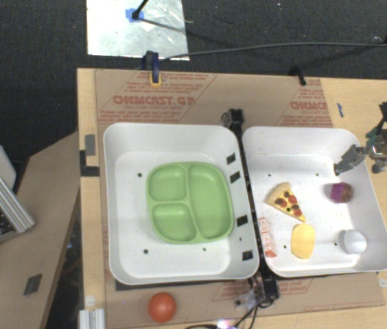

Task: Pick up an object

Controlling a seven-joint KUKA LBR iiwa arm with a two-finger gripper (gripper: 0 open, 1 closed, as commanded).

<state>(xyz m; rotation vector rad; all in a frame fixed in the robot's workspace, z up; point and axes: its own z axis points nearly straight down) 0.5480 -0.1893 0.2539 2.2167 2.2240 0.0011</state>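
The right bin holds a pizza slice toy, a small purple object, a yellow oblong piece and a small white round object. My gripper hangs over the bin's far right corner, just above and to the right of the purple object. It touches none of the objects, and I see nothing in it. The arm comes in from the right edge of the view.
The left bin holds a green divided plate. A red-and-white packet lies by the divider between the bins. A red-orange ball sits on the cardboard in front of the left bin. Black clips line the divider.
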